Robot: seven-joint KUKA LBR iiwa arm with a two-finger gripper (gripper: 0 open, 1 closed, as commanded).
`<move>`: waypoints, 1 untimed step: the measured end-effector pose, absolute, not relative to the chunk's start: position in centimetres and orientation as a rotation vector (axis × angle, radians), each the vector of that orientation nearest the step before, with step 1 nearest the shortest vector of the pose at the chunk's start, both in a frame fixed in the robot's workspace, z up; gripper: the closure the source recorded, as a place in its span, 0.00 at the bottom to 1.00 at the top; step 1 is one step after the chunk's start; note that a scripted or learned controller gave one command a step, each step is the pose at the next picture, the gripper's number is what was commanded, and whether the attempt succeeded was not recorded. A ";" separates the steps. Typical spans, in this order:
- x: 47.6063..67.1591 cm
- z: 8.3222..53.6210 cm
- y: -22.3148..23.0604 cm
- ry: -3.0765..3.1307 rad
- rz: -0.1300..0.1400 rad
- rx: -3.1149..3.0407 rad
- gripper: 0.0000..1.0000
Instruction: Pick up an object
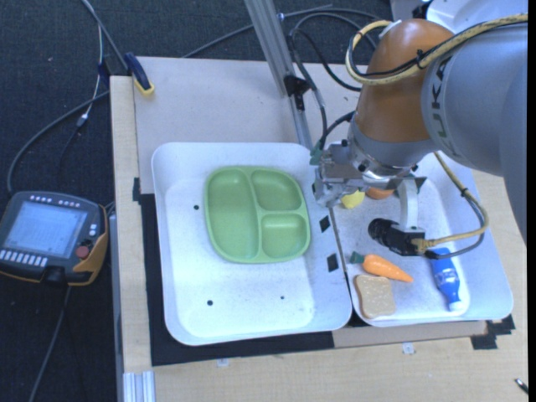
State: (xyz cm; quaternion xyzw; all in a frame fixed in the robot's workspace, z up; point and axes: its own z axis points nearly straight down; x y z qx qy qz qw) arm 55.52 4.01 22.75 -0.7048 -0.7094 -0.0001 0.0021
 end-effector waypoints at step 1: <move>54.4 22.7 9.0 -2.226 0.000 -2.212 1.00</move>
